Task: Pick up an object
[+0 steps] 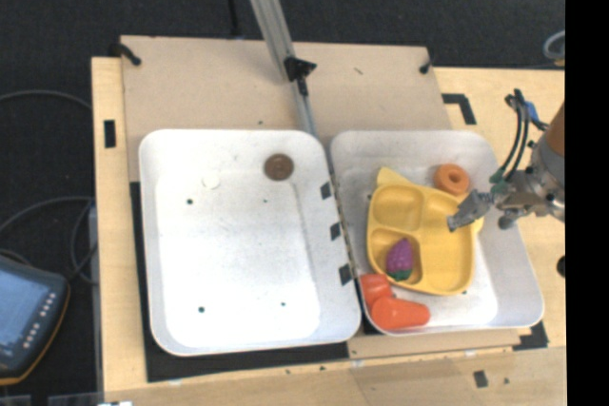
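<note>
Gripper (466, 212) over right edge of yellow plastic compartment tray (442, 247) in right white bin (509, 299); finger state unclear; orange ring (452, 178) just beyond.

Two white bins (238, 242) (504, 299) sit on the surface. Across them lie one brown disc (278, 167), one yellow divided tray (423, 238), one orange ring (452, 178), one purple-and-green piece (401, 258), and one red-orange piece (392, 304).

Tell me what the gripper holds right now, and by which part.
Cannot be told. The gripper sits over the right edge of the yellow tray, and the view is too small to show any grasp.
</note>
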